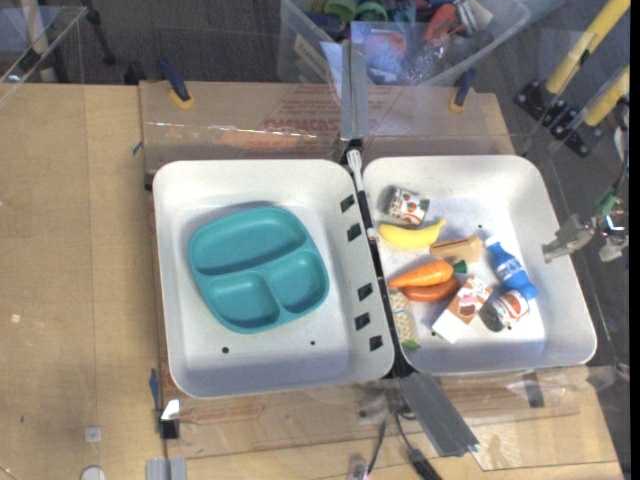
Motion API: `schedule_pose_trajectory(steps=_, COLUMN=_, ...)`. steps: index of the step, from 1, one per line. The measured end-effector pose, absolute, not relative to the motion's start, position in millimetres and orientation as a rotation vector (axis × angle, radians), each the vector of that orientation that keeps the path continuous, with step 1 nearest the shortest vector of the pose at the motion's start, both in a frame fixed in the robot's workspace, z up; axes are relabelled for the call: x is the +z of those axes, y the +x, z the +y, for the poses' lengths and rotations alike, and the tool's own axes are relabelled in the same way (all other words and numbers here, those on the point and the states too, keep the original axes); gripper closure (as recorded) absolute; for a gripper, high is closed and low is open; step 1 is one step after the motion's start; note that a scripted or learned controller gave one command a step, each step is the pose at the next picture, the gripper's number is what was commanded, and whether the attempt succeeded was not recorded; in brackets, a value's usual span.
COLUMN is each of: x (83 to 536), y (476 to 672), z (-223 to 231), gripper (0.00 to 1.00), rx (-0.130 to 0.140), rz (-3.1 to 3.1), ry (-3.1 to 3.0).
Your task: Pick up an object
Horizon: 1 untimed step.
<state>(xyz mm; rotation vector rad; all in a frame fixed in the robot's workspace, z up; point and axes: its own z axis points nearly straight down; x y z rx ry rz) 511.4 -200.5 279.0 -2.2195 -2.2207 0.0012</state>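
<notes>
Right now the carrot [424,274] lies mid right bin [560,298], banana [410,234] just behind it, bottle [510,270] beside. At that bin's right edge the gripper [575,236] waits; its spread I cannot tell. Better to drop squarely over the carrot, clear of neighbours.

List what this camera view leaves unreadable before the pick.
- End effector: at the right bin's right rim, small and blurred, partly cut by the frame edge; its opening cannot be told.
- Small can: label too small to read.
- Dark object beside the blue bottle: blurred, identity unclear.
</notes>
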Motion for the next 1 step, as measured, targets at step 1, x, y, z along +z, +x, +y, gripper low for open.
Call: schedule_pose_trajectory(steps=1, x=216.5, y=522.1, z=-185.2, gripper=0.0, rx=0.0, rz=-2.327, ry=-2.107)
